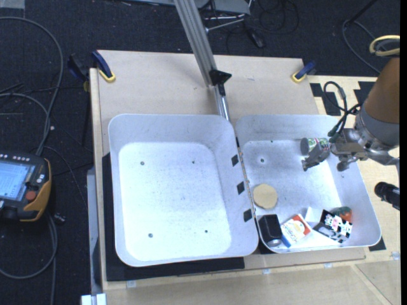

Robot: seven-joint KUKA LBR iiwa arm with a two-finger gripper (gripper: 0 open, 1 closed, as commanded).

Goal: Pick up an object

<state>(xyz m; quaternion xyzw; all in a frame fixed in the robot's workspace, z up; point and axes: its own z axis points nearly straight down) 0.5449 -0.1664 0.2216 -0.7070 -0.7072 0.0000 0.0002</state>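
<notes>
Surface (191,81): a pale wooden board carrying both bins, with yellow-tipped clamps at its far corners, likely there to keep it from sliding.
Left bin (172,196): well to the left of the jaws, a wide bare white floor; it looks like the drop-off side.
Right bin (280,132): directly under the jaws; its sloped walls meet the left bin's wall along a middle ridge.
Arm (381,107): reaches in from the right over the right bin's far right wall, wrist angled down and leftward.
Jaws (316,155): low over the upper middle of the right bin; whether they are released or clenched I cannot tell, as the tip is small and blurred, with a greenish-white blob beside it that I cannot identify.
Round tan disc (266,196): nearer the camera than the jaws and a little left, lying flat and alone on the bin floor, so open room all round it.
Black block (271,227): further forward, against the front-left corner wall; tight access.
Orange-and-white packet (296,227): just beside the black block, at the front wall.
Small printed pieces (335,223): front right corner, crowded together and hard to separate.
Likely pick: the disc seems the easiest target.
</notes>
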